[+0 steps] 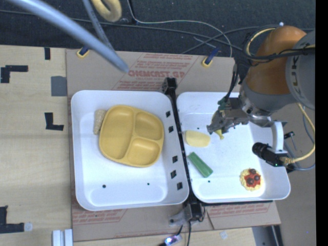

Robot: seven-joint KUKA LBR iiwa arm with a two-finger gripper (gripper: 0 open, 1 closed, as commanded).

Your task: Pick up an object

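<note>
The right bin [230, 188] holds a pale yellow oval piece [197, 139], a green stick [200, 164] and a small round tart with red berries [251, 179]. My gripper [219, 128] hangs over the right bin's middle, just right of the pale yellow piece, with the grey arm and its orange band behind it at the upper right. A bit of yellow shows at the fingertips; what it belongs to is unclear. The left bin [87, 188] holds a yellow divided plate [131, 135] with a tan sponge-like piece [98, 121] tucked at its left edge.
A black divider with clips [177, 147] runs between the bins. Cables [205, 35] cross the dark back area, and a grey pole [66, 22] slants across the upper left. Cardboard lies under both bins on the wooden bench.
</note>
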